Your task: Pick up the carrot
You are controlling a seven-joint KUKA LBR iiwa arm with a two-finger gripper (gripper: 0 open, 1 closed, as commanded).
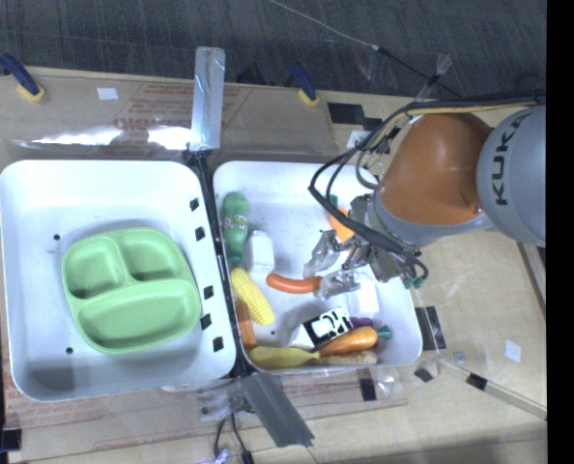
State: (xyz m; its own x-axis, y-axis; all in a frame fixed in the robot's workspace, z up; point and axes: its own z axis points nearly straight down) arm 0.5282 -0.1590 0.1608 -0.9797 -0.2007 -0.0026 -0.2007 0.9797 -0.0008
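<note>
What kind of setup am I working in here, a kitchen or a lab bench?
Most likely a lab bench for pick tests, not a kitchen: two white bins taped to a wooden top, toy food such as a carrot and corn cob, and a green divided plate.

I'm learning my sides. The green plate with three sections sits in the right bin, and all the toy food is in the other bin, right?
Not quite. In the camera view, the green plate sits in the left bin, not the right one. The toy food, such as the corn and the carrot, lies in the right bin, where the pincer hangs.
</note>
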